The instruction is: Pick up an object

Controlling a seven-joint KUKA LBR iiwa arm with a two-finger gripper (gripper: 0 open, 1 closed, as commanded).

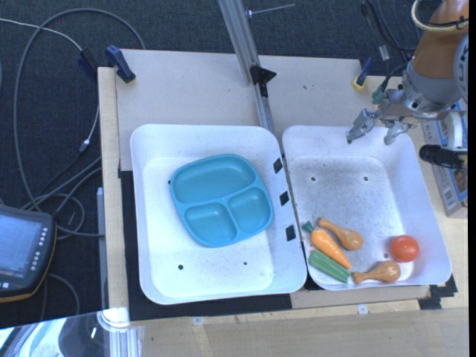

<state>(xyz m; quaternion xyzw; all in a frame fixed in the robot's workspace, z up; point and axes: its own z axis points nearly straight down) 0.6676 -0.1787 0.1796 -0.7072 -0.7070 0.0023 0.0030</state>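
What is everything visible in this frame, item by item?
bins: 2, white, side by side on the bench
divided plate: 1, light blue, left bin
drumsticks: 2, tan, near end of right bin
carrot: 1, orange, beside the drumsticks
green vegetable: 1, green, right bin's near edge
tomato: 1, red, right bin's near right corner
clamps: 2, blue, bench's far corners
tablet: 1, dark, left floor
end effector: 1, grey, open, over right bin's far rim

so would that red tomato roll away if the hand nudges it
Probably. The red tomato looks round and smooth, so a nudge likely rolls it. The bin wall beside it should stop it soon. It may also slip from a pinch.
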